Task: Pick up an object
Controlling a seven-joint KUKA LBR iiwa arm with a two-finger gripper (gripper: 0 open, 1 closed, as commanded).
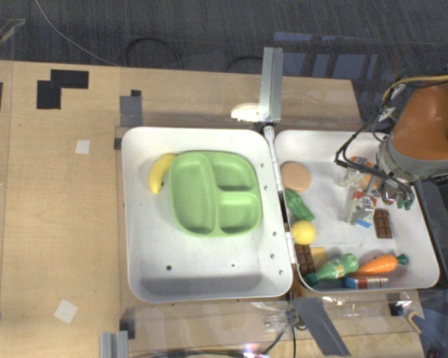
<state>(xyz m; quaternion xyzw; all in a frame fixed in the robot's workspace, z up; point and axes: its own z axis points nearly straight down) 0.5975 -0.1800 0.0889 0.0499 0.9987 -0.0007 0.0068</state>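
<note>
Bins: two shallow white trays side by side; the left bin (pixel 145 274) carries a green divided plate (pixel 213 192) with a banana (pixel 160 171) lying against the plate's left edge, and the right bin (pixel 425 263) carries the small toy food.
Arm: grey KUKA arm with orange band (pixel 427 125) reaches in from the right and hangs over the right bin's upper right part, cables looping around the wrist.
Gripper: the gripper (pixel 361 207) points down into the right bin beside a brown chocolate bar (pixel 383 223); whether it is released or clenched cannot be told from this slant, and nothing is seen in its grasp.
Candidate objects: carrot (pixel 378 264) and green bottle (pixel 334 267) lie touching along the near wall, a lemon (pixel 303 233) and a green pepper (pixel 299 206) sit by the divider, and a round tan cookie (pixel 296 175) lies near the far left corner.
Risk, empty close: the chocolate bar lies flat, so the claw would likely slide over it and come up with nothing.
Risk, crowding: the carrot and bottle are packed against the wall, so a descent there could nudge one aside or strike the rim.
Risk, rolling: the lemon would probably squirt out of a pinch that lands off-centre.
</note>
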